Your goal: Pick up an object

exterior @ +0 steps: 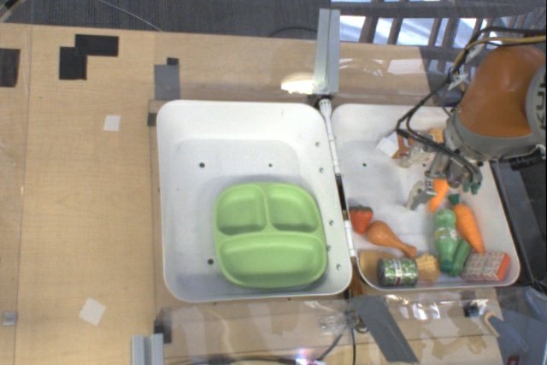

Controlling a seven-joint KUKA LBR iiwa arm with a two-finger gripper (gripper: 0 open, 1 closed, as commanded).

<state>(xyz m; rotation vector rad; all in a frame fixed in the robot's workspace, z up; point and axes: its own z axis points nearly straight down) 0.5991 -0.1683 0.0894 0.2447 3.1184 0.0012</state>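
My gripper [436, 191] hangs over the right bin [367, 141], near its right side, under the orange wrist band. A small orange carrot piece [439, 192] shows between its two grey fingers, and the gripper is shut on it. Just below lie a green bottle [444, 233] and a larger orange carrot [467, 224]. Along the bin's front are a red strawberry [361, 218], a brown drumstick [390, 237], a green can [397, 271] and a red box [485, 266].
The left bin [188, 141] holds a green divided plate [269, 233] toward its front. A metal divider rail [336, 184] runs between the bins. A white tag [387, 147] lies at the back of the right bin. Cables loop around the wrist.
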